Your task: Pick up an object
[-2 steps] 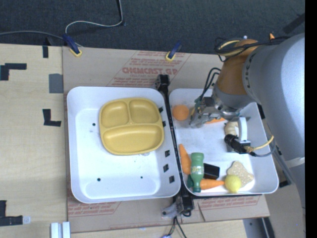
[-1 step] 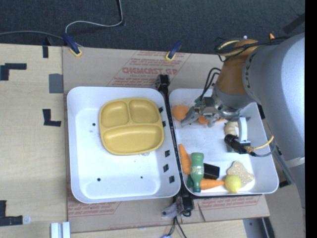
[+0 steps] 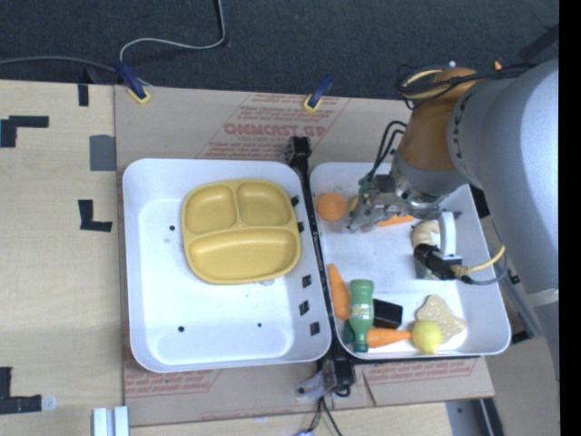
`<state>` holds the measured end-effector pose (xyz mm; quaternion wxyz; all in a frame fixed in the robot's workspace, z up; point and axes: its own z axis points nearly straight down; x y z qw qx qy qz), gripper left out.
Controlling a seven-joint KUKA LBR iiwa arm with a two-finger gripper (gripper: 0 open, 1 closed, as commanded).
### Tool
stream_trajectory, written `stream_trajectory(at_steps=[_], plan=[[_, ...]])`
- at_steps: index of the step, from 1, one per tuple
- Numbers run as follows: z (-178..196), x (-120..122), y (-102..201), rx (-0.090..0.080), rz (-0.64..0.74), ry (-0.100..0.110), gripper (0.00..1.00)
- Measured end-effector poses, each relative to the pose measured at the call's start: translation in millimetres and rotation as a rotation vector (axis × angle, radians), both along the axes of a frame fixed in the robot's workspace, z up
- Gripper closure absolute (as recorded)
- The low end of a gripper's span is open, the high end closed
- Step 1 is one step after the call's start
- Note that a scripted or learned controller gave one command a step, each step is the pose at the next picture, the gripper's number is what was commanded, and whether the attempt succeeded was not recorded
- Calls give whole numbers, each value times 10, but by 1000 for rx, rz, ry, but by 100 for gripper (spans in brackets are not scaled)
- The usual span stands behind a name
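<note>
- Objects for picking lie in the right bin; the left bin carries a yellow divided plate.
- Orange ball sits at the right bin's upper left, just left of the end effector.
- Carrot lies along the left wall, with a green bottle beside it and a second carrot by the bottle's base.
- Black block, lemon and beige piece cluster at the near edge.
- End effector is low over the bin floor beside an orange stick; whether it is apart or together, I cannot tell.
</note>
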<state>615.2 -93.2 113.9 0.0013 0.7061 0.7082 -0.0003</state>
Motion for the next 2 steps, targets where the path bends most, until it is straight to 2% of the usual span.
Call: stream_trajectory(at_steps=[1, 2], plan=[[-1, 0, -1, 0, 0, 0, 0], [-276, -518, -304, 1, -3, 0, 0]])
